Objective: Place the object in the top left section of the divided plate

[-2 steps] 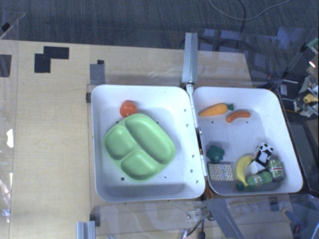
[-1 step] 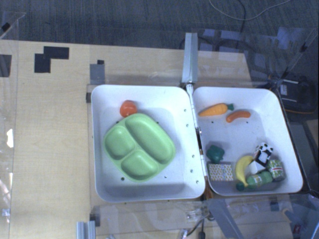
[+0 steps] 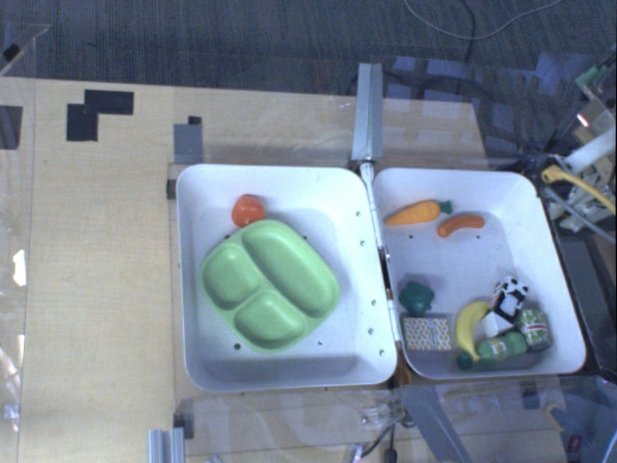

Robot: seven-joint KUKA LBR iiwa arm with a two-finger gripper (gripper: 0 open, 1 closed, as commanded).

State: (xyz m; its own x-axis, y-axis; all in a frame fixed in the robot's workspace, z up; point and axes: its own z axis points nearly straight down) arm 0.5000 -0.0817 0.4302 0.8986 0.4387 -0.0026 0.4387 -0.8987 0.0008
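While looking down on the bench (image 3: 96, 287), two white bins side by side, touching along the middle seam. Lying in the left bin (image 3: 198, 355): a green divided plate (image 3: 270, 283), turned at a slant, with one long section along its upper right, one toward the left and one at the bottom. Just beside the plate's upper left edge, touching or nearly so: a red-orange round object (image 3: 249, 209), resting on the bin floor and outside every section.

Scattered in the right bin (image 3: 540, 249): a carrot (image 3: 417, 213) and an orange-red sausage-shaped piece (image 3: 460, 225) near the far wall, close together but apart. Further forward, a dark green lump (image 3: 416, 297) above a small patterned block (image 3: 427, 333). Crowded into the near right corner: a banana (image 3: 469, 324), a black-and-white toy (image 3: 508, 300), a small can (image 3: 533, 328) and a green bottle (image 3: 496, 348) lying on its side, all pressed together.

As for which piece counts as the task's object: cannot tell for sure, though nearest the plate is the red-orange one. Regarding the gripper, whether released, clenched or grasping: cannot tell, and likewise its position relative to the red-orange object.
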